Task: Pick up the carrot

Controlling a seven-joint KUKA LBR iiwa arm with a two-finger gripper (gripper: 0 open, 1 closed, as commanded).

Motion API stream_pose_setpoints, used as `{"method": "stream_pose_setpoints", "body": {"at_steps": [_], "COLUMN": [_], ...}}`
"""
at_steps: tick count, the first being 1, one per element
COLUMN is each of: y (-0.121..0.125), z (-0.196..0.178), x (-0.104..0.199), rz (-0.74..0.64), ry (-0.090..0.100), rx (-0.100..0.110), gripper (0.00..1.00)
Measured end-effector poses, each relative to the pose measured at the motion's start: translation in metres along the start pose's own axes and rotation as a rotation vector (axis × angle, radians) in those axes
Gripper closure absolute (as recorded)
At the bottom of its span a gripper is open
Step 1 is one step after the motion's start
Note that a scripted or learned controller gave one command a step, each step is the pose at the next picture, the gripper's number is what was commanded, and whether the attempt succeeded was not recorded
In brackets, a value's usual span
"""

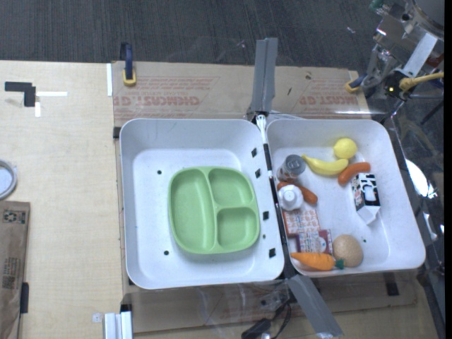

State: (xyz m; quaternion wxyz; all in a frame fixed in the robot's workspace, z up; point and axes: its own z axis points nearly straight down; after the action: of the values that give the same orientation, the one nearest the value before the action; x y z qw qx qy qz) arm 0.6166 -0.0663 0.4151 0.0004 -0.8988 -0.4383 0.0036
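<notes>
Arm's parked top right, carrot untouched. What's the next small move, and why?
Probably swing the arm in toward the camera, over the right bin's near edge, stopping above the carrot. The arm sits beyond the bin's far right corner, well away from it. The carrot lies flat at the near wall, with the beige ball touching its green end and a printed carton just behind, so a careful descent should follow.

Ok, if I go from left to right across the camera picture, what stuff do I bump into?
Green divided plate → small white bottle → carrot → lemon → black and white carton.
</notes>
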Motion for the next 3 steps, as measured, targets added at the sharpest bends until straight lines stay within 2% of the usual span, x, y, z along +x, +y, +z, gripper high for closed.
{"method": "stream_pose_setpoints", "body": {"at_steps": [3], "y": [0.003], "z": [-0.015], "x": [0.004], "rz": [-0.009], "ry": [-0.021], "rx": [0.015], "gripper": [1.0]}}
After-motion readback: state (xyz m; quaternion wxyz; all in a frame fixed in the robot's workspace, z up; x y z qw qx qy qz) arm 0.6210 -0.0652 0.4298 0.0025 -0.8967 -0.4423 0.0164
